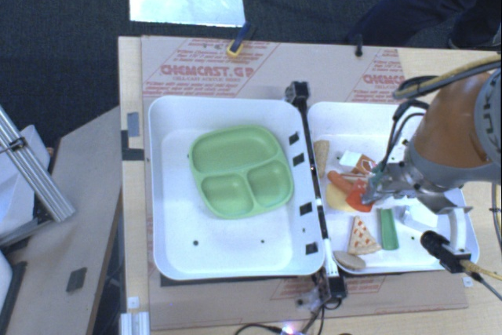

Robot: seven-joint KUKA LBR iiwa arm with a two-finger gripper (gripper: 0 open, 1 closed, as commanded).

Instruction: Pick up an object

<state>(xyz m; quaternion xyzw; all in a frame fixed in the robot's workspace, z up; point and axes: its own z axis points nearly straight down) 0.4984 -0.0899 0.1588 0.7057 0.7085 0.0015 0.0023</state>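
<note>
Camera view, gripper (375, 190) directly over red toy (351, 193), right bin (345, 118)

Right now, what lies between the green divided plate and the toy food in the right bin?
In the camera view, between the green divided plate and the toy food run the two bins' adjoining white walls, bearing small black clips.

glossy white bins (169, 169), seemingly plastic green tray (239, 171)

The arm (463, 129) is grey with a broad orange band, black cables looping beside the band, and a grey wrist housing
</note>
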